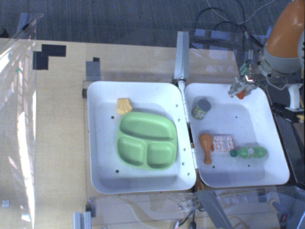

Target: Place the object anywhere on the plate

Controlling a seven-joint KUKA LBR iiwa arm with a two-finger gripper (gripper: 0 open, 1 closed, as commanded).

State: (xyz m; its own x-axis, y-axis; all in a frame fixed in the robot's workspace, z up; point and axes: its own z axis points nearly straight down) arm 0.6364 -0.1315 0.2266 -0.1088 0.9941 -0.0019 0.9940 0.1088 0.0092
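Note:
A green three-compartment plate (pixel 146 140) lies in the left bin (pixel 102 171). A small yellow toy (pixel 124 106) rests on the bin floor just beyond the plate's back left corner. My gripper (pixel 240 86) hangs over the back right corner of the right bin (pixel 248 175), far from the plate. A small orange-red thing (pixel 241 94) shows right at the gripper's lower end; whether it is held is unclear.
On the right bin's floor lie a grey-topped can (pixel 201 108), a brown drumstick (pixel 206 146), a pink patterned packet (pixel 222 143) and a green bottle (pixel 248 152). A metal divider post (pixel 180 56) stands behind the bins. Cables trail at the back right.

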